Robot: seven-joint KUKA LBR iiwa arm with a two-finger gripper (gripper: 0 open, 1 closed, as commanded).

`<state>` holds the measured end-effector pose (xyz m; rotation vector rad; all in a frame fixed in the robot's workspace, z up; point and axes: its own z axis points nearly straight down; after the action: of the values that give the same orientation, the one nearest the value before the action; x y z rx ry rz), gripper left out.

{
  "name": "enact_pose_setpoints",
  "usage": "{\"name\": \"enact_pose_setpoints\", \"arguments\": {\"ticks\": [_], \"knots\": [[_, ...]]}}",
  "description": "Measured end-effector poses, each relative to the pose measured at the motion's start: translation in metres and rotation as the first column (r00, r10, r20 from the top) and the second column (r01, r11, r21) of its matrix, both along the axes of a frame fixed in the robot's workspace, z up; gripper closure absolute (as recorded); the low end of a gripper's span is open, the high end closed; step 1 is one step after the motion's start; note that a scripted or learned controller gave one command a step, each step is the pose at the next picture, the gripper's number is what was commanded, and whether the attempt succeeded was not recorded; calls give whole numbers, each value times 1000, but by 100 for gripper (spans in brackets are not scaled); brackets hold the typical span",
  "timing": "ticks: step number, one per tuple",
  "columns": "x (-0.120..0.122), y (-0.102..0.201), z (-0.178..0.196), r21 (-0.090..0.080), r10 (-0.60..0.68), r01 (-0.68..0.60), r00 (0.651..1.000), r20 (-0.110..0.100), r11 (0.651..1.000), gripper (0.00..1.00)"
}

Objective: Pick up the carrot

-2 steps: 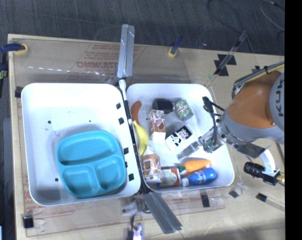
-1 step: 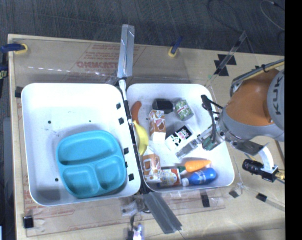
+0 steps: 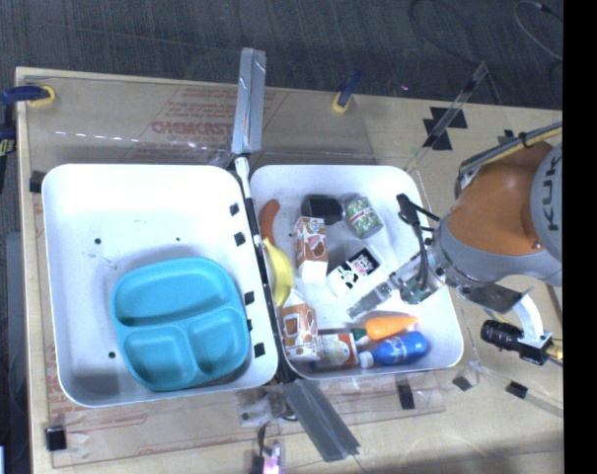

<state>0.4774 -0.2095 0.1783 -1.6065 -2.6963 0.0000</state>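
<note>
The carrot (image 3: 389, 325) is orange with a green tip and lies flat near the front of the right bin (image 3: 416, 188), just above a blue bottle (image 3: 402, 348). My gripper (image 3: 369, 304) reaches in from the right and slants down to the left. Its tip hangs just above the carrot's left end, close to it. The view is too coarse to tell whether it touches the carrot. Nothing is seen held.
The right bin also holds a banana (image 3: 278, 271), a brown sausage (image 3: 268, 219), cartons (image 3: 311, 241), a cow-print box (image 3: 352, 271), a green can (image 3: 362, 215) and a black item (image 3: 323, 206). A blue divided tray (image 3: 183, 322) lies in the left bin (image 3: 81, 205).
</note>
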Motion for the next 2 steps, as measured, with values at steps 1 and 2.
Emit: {"name": "enact_pose_setpoints", "arguments": {"ticks": [1, 2], "knots": [[0, 0, 5, -2, 19, -19, 1000, 3, 1000, 0], [0, 0, -4, 0, 52, -52, 999, 0, 999, 0]]}}
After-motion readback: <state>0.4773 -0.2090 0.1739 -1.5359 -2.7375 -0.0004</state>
